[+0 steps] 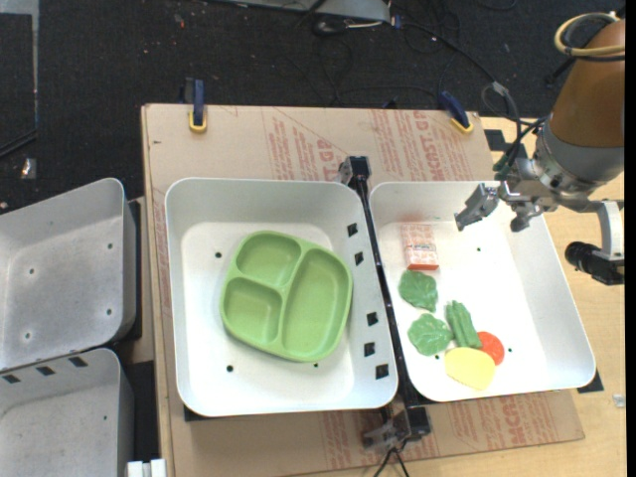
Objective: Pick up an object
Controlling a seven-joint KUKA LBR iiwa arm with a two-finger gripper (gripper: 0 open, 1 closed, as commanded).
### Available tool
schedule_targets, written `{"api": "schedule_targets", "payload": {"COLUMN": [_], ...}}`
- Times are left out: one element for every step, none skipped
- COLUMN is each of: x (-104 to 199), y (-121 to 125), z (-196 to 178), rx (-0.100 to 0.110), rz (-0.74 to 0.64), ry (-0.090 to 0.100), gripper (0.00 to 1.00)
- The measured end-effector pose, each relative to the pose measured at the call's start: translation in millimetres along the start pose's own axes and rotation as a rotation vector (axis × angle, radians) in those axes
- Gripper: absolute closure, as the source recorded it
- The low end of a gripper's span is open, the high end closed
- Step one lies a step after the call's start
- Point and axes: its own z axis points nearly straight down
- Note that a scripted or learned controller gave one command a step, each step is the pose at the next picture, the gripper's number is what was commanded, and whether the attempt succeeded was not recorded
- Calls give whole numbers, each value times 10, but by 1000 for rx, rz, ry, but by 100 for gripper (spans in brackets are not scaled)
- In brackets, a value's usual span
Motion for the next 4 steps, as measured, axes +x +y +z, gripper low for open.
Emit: {"api": "schedule_targets", "payload": {"x": [29, 93, 99, 98], "y": [-79, -5, -10, 5], "z": [609, 1109, 1517, 1387], "rx": [5, 3, 3, -3], "rz": [3, -1, 2, 3], "ry": [1, 1, 1, 0], "gripper": [0, 0, 0, 100]}}
